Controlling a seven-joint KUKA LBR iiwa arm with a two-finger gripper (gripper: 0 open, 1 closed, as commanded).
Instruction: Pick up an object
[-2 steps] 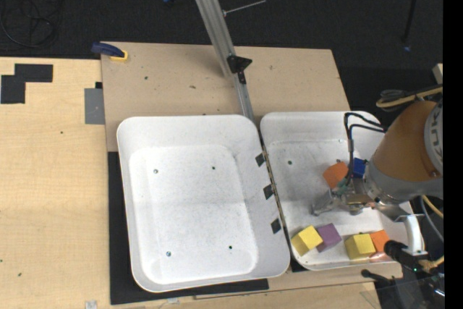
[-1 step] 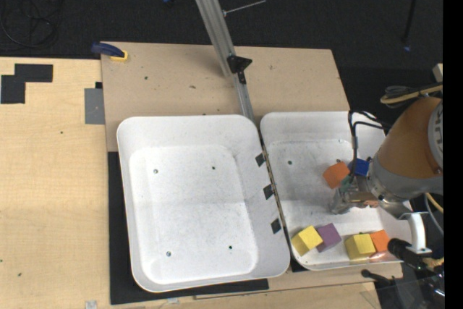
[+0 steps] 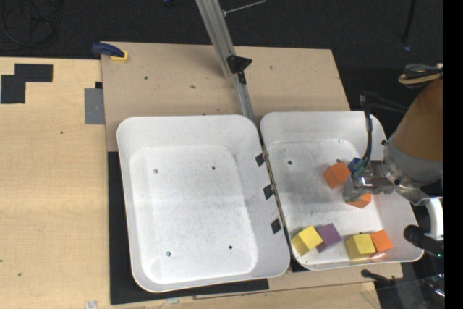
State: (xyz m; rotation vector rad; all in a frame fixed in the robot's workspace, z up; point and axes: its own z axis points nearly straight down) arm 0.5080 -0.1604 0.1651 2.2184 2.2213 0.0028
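In the right bin (image 3: 311,134) an orange block (image 3: 336,174) lies near the middle. My gripper (image 3: 357,192) is down in that bin just to the block's right, over a second orange block (image 3: 360,201) that peeks out beneath it. Along the bin's front edge lie a yellow block (image 3: 307,239), a purple block (image 3: 328,234), another yellow block (image 3: 359,247) and an orange block (image 3: 380,241). The grey arm with its orange band (image 3: 423,130) comes in from the right.
The left bin (image 3: 189,199) adjoins the right one, with black clips (image 3: 268,191) along the shared rim. A slanted metal bar (image 3: 215,19) rises behind the bins. A blue and yellow clamp (image 3: 110,51) sits at the board's far left corner.
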